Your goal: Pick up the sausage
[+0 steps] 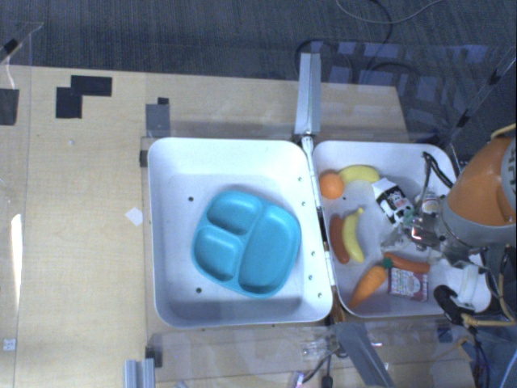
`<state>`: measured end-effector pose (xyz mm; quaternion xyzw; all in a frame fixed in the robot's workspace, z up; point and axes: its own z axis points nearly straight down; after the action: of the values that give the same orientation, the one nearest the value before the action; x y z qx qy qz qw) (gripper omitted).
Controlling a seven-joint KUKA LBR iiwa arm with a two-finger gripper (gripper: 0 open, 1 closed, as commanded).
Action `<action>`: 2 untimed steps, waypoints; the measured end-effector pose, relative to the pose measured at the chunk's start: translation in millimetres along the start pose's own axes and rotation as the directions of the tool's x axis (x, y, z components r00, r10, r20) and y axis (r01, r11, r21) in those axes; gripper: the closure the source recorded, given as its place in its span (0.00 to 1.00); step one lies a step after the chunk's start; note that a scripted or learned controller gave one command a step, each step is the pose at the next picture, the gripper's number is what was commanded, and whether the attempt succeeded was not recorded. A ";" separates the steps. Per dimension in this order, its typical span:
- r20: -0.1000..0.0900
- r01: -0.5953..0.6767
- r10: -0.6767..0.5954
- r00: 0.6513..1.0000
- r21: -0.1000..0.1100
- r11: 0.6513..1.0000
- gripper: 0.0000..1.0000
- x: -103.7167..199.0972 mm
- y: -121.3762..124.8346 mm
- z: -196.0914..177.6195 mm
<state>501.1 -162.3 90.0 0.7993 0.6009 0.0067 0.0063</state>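
Note:
The sausage (338, 239), a short reddish-brown link, lies along the left wall of the right bin (367, 309), pressed against the left side of a small banana (352, 233). My gripper (414, 233) hangs over the right part of that bin, well to the right of the sausage and apart from it, just above a red ketchup bottle (408, 278). The orange-banded wrist (485, 188) comes in from the right edge and hides the bin's right wall.
In the right bin lie an orange (330, 185), a yellow fruit (359, 174), a white-and-black item (390, 200) and a carrot (369, 283). The left bin (174, 241) holds a blue divided plate (245, 242). A metal post (308, 95) stands between the bins.

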 end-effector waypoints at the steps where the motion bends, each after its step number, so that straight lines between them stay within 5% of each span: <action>1: -0.002 0.003 -0.003 1.000 -0.005 1.000 1.00 1.6 2.3 -11.5; 2: 0.000 0.129 -0.129 0.992 0.014 0.992 1.00 54.9 13.9 -2.8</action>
<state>529.7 -113.5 93.3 0.7589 0.6512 0.0017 0.0013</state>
